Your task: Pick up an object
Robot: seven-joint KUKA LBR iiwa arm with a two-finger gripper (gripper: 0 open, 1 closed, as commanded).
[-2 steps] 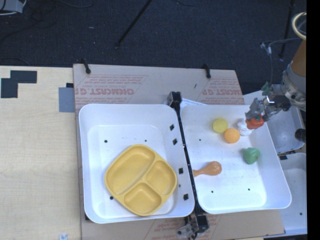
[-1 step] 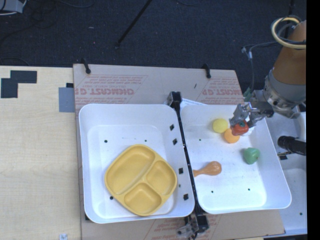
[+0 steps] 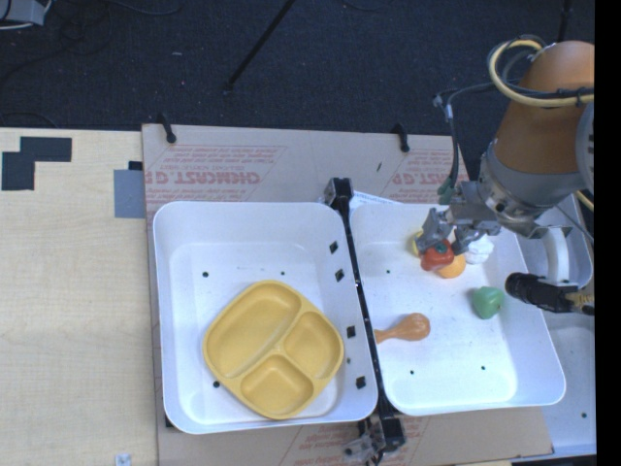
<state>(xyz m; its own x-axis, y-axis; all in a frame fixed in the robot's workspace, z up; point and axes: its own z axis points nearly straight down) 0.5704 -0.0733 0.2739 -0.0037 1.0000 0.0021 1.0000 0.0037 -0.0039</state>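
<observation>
Red printing runs across the cardboard sheet [image 3: 243, 168] under the two bins, upside down from where I stand and too faint for me to read with any confidence; a second patch of the same red print shows near the sheet's far right corner. The left bin [image 3: 184, 260] holds a yellow divided plate [image 3: 274, 349], three compartments, set at a slant toward the bin's near edge. The right bin [image 3: 524, 377] holds several small things: an orange wooden-spoon-shaped toy [image 3: 404, 329] lying near the divider, its long axis running roughly left to right with the rounded head pointing right and the thin handle toward the divider; a green lump [image 3: 487, 301] off to the right side; and, at the far side of the bin, a tight cluster of small red, orange and white toys [image 3: 448, 257] touching one another. The grey arm with its orange band reaches in from the right, and its hand [image 3: 448, 229] sits right over that cluster, low against it. I cannot tell whether the hand is open or closed.
</observation>
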